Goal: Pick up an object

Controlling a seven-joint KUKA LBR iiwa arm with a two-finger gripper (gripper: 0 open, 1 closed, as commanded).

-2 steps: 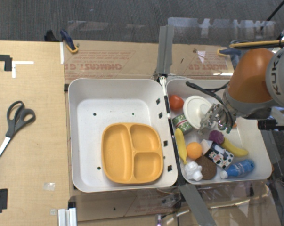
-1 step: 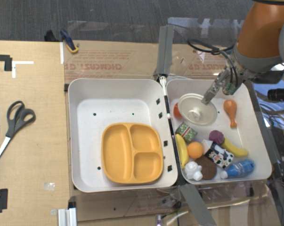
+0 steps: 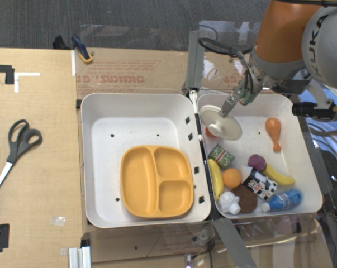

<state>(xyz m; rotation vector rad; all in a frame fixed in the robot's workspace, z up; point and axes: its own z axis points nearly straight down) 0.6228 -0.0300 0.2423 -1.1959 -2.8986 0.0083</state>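
Open bin floor right of gripper [image 3: 228,107] up to drumstick [image 3: 274,133]; toy cluster [image 3: 249,186] crowded nearer the camera; white dish [image 3: 223,124] directly beneath.

Part of the brand name, the letters "KU", stands in dark print on the grey arm [image 3: 324,38], just beside its orange band. Red print on the cardboard sheet [image 3: 129,74] behind the left bin [image 3: 95,149] appears reversed and unreadable.

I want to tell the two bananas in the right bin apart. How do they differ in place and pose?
The left banana lies against the bin's left wall, running nearly straight up and down the view; the right banana lies further right, slanting down toward the right. The left banana touches the orange ball; the right banana lies beside the purple toy and the black-and-white toy. Both are yellow and lie flat.
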